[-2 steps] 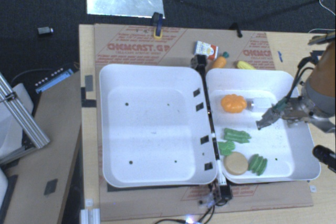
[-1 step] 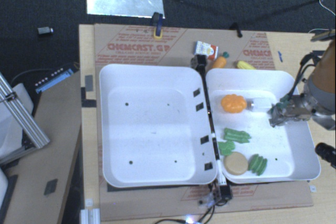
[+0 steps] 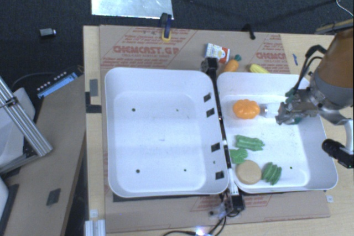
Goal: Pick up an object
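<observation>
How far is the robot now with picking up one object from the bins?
Nothing looks picked up yet. The hand is low over the right bin, just right of the orange object, which lies on the bin floor. The green pieces and the tan round object also lie there. In hand: an approach near the orange object. Left: closing on an object and lifting it.

You can read red print on the cardboard sheet (image 3: 145, 46) under the bins: "CHEMCAST GP" at its upper left, above the left bin. You get the same red lettering at the sheet's upper right, partly cut off, not fully legible. Small carton (image 3: 216, 52) near the top edge has markings too small to read.
</observation>
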